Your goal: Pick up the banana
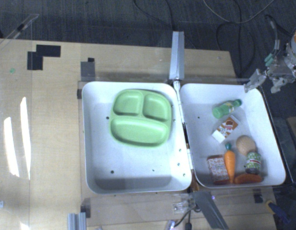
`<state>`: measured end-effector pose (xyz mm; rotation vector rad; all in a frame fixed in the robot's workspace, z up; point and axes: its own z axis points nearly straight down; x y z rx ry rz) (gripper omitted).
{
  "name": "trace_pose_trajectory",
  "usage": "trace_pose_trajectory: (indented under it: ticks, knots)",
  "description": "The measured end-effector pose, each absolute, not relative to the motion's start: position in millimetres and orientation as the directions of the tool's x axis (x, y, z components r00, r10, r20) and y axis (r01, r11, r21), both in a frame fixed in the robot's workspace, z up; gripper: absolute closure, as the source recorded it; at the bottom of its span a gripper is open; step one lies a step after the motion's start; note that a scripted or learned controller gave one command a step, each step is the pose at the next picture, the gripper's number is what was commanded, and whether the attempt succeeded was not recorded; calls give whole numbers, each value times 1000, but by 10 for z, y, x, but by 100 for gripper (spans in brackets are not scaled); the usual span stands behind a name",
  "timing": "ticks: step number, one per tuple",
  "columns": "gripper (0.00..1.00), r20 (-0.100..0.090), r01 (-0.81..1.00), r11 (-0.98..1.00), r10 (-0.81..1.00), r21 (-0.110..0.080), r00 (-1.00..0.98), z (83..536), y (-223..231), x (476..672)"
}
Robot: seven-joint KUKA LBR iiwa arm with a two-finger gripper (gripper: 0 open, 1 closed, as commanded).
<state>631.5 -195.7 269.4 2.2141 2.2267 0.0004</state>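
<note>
Nearest to you, along the front wall of the right bin (277,128), a reddish-orange sausage-shaped thing (247,178) lies crosswise. A brown-red packet (217,169) sits just to its left. A carrot (229,163) stands between that packet and a small jar with a green label (253,163), its leafy end pointing away from you. The carrot touches the packet and is just beside the jar.

Behind the jar you see a round tan lump (245,144), touching or nearly touching it. Farther back a small white and red carton (225,128) lies at a slant. Beyond it is a green bottle (227,108), lying on its side near the bin's far wall.

Where the banana lies, you cannot tell from this view.

Look left and the other bin (95,143) holds a green divided plate (140,118), set flat toward its far half. A metal rail (176,56) runs back from where the two bins meet.

At the far right corner of the right bin, the gripper (266,82) hangs over the rim, well apart from everything in the bin. Its fingers (254,80) are spread and grasp nothing.

Farthest off, black cables (224,8) loop across the dark floor.
</note>
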Motion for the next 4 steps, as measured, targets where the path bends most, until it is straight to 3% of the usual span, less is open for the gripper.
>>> trace_pose_trajectory:
  ticks: [1, 2, 3, 4]
  knots:
    - [0, -2, 997, -74, 997, 4, 74, 2819, -1518, 6708]
    - [0, 0, 994, 111, 994, 0, -111, 1824, -515, 6083]
    - [0, 0, 986, 166, 986, 2, -166, 1831, 536, 6410]
    - [0, -2, 982, 187, 982, 34, -187, 1101, 1418, 6103]
